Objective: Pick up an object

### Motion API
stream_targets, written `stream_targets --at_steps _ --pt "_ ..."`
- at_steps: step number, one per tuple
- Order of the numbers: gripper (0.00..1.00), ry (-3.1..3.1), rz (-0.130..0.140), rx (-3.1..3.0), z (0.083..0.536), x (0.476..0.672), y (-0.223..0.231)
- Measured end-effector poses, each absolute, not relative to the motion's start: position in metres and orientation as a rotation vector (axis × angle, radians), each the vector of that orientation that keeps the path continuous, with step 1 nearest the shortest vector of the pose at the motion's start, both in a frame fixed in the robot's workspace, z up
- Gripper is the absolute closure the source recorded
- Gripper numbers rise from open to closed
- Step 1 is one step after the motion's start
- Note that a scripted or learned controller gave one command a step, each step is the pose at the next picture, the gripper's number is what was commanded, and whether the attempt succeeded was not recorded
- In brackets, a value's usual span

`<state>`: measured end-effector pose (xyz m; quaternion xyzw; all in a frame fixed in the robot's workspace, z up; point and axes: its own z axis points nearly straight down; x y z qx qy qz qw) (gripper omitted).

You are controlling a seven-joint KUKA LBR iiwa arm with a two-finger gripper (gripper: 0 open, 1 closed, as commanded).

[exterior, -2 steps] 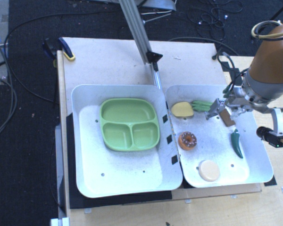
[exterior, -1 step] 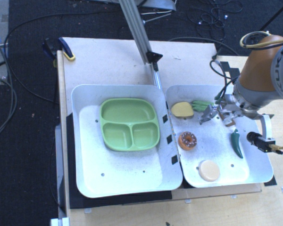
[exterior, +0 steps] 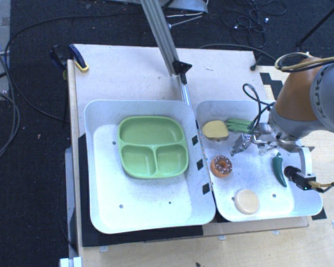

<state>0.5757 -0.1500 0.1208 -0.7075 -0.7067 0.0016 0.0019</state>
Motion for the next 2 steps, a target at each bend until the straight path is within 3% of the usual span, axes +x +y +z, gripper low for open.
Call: stream_targets --at_steps 1,2 --pt "1.00 -2.222 0.000 -2.223 0.134 0.577 -0.150" --pt "1.00 -2.225 -0.004 -2.226 0.177 0.579 -0.154"
